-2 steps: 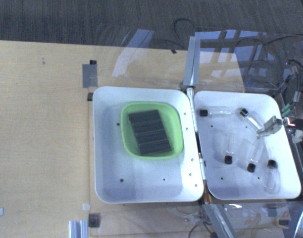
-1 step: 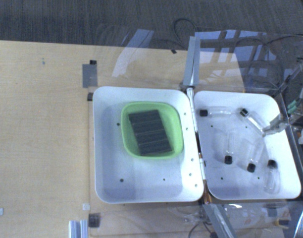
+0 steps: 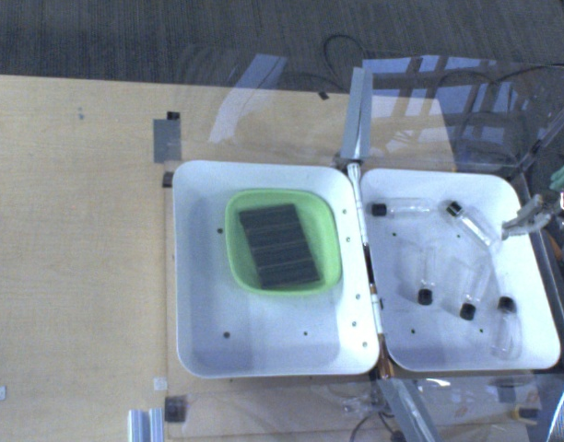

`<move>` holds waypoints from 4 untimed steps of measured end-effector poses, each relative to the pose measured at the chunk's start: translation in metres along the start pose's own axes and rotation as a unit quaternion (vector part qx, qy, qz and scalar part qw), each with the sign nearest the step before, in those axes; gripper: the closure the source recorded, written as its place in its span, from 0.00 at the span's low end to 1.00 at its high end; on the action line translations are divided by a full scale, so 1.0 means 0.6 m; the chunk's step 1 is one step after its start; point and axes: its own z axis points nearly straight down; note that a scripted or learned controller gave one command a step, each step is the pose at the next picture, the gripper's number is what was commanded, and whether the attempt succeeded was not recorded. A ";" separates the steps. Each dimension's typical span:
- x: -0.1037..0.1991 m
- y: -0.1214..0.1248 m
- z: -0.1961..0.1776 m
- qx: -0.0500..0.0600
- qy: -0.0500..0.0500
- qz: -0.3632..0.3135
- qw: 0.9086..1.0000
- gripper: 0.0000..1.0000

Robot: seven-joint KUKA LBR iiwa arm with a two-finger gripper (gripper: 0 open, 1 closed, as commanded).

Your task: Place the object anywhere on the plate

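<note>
A green square plate (image 3: 237,247) with rounded corners lies in the left white bin (image 3: 264,334). A dark grey ribbed rectangular object (image 3: 278,245) rests flat on the plate, slightly turned, and nothing touches it. A pale grey part of my gripper (image 3: 528,216) pokes in over the right rim of the right bin (image 3: 429,343), far from the plate and close to one vial's end. It holds nothing that I can see.
Several clear vials with black caps lie scattered in the right bin, among them one near the back (image 3: 406,209), a slanted one (image 3: 473,226) and one at the front right (image 3: 506,328). A metal post (image 3: 358,118) stands behind the seam between the bins.
</note>
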 end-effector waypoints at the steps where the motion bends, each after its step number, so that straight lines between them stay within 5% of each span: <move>1: 0.000 0.000 -0.047 0.000 0.000 0.086 0.996 0.00; 2: 0.007 -0.003 0.059 0.002 0.000 0.104 0.995 0.00; 4: 0.001 -0.001 -0.012 0.000 0.000 0.195 0.981 0.00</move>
